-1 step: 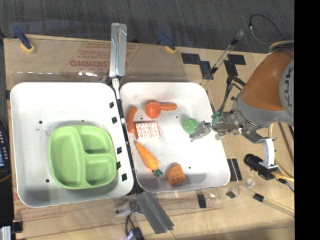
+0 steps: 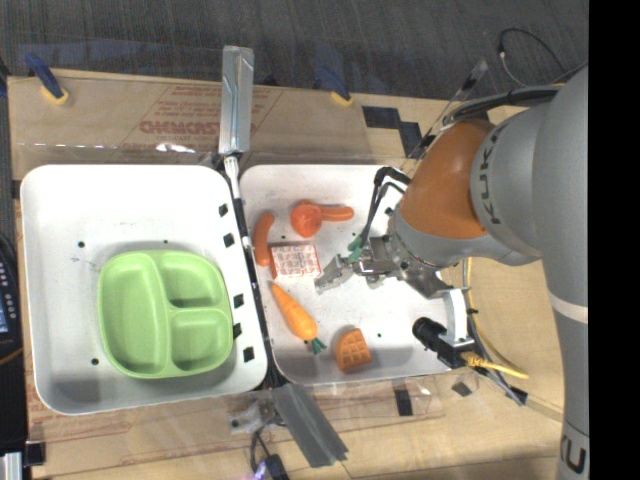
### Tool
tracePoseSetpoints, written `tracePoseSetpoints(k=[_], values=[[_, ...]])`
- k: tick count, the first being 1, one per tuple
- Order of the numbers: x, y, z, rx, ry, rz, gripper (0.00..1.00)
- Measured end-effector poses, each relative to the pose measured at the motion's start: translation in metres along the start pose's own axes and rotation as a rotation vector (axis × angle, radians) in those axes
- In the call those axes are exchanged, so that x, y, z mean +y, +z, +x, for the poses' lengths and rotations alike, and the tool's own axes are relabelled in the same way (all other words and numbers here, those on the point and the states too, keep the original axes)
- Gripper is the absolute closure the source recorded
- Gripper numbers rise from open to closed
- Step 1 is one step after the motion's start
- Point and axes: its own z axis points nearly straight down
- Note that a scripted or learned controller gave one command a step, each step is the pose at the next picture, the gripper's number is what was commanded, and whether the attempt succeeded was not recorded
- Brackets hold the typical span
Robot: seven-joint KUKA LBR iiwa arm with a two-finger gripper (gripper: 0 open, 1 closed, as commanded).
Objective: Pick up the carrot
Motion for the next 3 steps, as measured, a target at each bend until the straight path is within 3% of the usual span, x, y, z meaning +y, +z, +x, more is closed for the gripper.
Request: tracePoseSetpoints(k=[1,2,3], values=[[-0.018,0.063,0.040,-0.001,-0.231,-0.004,0.00],[-0.018,0.054,0.040,-0.001,-0.235,-0.003,1.00],[-0.010,-0.038,0.102,-0.005,-0.753,-0.007,1.00]])
